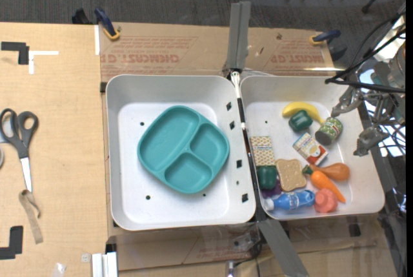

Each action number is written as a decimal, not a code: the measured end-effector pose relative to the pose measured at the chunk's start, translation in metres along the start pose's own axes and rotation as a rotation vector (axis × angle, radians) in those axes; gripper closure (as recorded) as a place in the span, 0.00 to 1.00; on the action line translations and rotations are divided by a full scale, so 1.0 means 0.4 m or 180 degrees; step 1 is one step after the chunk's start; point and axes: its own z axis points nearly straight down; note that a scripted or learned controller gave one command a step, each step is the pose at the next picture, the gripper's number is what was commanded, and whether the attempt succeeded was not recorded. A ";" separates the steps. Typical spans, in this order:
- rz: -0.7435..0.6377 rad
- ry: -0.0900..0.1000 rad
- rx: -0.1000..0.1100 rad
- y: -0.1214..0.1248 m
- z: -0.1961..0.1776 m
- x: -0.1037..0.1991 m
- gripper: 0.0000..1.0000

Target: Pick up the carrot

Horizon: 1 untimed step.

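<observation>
In the right bin (371,201), nearest the front wall, lie a blue-labelled water bottle (292,201) and a pink toy (325,202). Just behind them the carrot (328,186) lies slantwise, green end toward a slice of bread (290,173), with an orange pear-shaped fruit (332,172) just beside it. A green pepper (266,177) sits over something purple at the divider, with a cracker box (261,150) behind it. Farther back are a small red-and-white carton (309,148), a green can (328,130), a dark green block (300,120) and a banana (302,110). The left bin (122,159) holds a teal divided plate (184,150).

My gripper (359,124) hangs over the right bin's far right side, fingers spread with nothing between them, well apart from the carrot.

The cardboard behind the bins bears upside-down red lettering I cannot read.
</observation>
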 end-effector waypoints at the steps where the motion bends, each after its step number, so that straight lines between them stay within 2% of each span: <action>1: -0.0092 0.0007 -0.0004 -0.059 0.197 0.115 0.00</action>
